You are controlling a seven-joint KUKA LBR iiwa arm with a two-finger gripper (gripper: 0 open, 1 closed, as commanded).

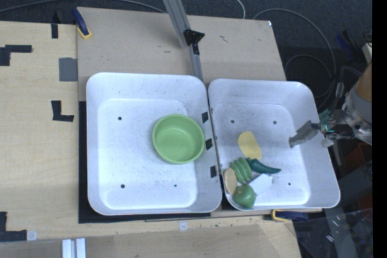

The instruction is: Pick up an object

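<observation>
My gripper (pixel 309 132) hangs over the right side of the right bin (pixel 290 99), near its right wall. Nothing shows in it. Left of it and apart from it, a flat yellow piece (pixel 249 145) lies on the bin floor. Nearer the front, a ridged green toy (pixel 242 169) lies against a dark teal pepper-like piece (pixel 266 168). A round green fruit (pixel 244 196) sits in the front left corner beside a small tan piece (pixel 230 180). In the left bin (pixel 115 99) a green bowl (pixel 178 139) stands upright.
A grey pole (pixel 172 0) slants down from the top to the wall shared by the two bins. Cables (pixel 302 63) lie on the dark floor behind and to the right. Behind the bins there is bare bench top (pixel 139 45).
</observation>
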